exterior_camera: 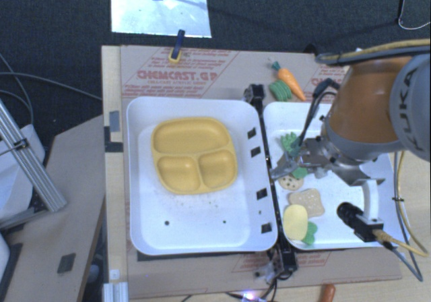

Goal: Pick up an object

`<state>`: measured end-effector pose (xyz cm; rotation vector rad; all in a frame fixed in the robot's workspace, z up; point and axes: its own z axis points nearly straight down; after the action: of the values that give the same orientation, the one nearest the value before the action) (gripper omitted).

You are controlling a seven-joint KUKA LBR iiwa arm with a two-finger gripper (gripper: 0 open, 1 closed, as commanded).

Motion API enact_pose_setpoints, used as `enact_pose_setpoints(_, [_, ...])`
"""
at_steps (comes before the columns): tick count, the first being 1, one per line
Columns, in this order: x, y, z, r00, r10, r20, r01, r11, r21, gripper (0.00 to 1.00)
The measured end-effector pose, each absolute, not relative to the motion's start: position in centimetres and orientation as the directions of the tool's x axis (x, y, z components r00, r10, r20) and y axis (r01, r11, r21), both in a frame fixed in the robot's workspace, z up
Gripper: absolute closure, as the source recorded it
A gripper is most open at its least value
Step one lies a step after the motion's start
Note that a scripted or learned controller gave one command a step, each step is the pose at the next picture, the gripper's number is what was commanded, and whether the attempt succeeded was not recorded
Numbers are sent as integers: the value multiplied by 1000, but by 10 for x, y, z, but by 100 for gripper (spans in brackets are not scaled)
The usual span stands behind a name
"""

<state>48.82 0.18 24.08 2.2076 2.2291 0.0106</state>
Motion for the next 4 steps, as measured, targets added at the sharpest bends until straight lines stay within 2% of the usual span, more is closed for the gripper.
enact_pose_setpoints(1, [488,19,281,-7,1000,1,1000,7,7,0])
enact_pose_setpoints(2, [485,-14,192,3,1000,-1,1000,-3,-7,0])
enact_pose_setpoints(3, [567,-88,205,3,1000,-5,1000,-2,10,0])
enact_pose_setpoints(4, [614,-97,100,-4,1000,-1,1000,4,3,0])
